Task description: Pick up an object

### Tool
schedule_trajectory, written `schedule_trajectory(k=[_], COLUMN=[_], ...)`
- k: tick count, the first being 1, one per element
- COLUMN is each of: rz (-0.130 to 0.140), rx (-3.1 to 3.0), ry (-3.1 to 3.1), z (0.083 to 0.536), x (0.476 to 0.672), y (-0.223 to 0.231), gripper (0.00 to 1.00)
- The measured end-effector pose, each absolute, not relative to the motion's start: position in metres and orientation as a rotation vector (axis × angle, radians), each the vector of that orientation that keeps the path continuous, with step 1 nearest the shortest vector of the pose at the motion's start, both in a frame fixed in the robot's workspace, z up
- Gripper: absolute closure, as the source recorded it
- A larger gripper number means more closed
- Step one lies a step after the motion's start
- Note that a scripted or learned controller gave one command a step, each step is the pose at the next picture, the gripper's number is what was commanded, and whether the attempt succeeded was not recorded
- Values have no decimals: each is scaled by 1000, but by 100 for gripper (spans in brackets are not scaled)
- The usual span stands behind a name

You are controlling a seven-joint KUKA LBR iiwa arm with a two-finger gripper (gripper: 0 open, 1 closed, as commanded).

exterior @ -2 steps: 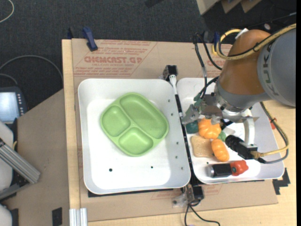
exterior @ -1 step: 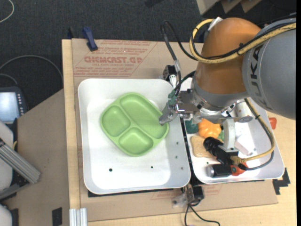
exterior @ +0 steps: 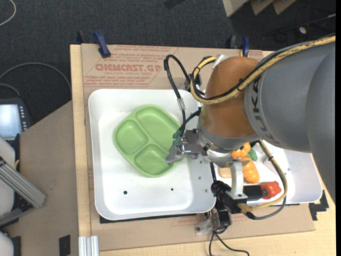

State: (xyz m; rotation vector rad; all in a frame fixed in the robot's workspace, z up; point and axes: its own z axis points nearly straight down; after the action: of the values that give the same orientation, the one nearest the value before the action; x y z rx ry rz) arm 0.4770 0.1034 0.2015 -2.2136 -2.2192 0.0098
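The gripper (exterior: 176, 152) sits at the right edge of the green divided plate (exterior: 146, 138); finger state cannot be determined. The plate lies in the left bin (exterior: 106, 191), toward its right wall. Both bins rest on a brown board (exterior: 85, 79) above dark flooring.

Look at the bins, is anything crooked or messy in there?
Yes, a little. The green plate sits turned at an angle in the left bin, not lined up with its sides. The gripper is at its right edge. Nothing looks spilled or broken.
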Motion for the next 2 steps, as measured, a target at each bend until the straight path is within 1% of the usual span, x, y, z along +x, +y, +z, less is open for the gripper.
schedule_trajectory(k=[1,2], rz=[-29,-30], rx=[-2216,-2227], ry=[-2224,-2224], z=[84,98], x=[486,487], y=[105,103], gripper=[0,100])
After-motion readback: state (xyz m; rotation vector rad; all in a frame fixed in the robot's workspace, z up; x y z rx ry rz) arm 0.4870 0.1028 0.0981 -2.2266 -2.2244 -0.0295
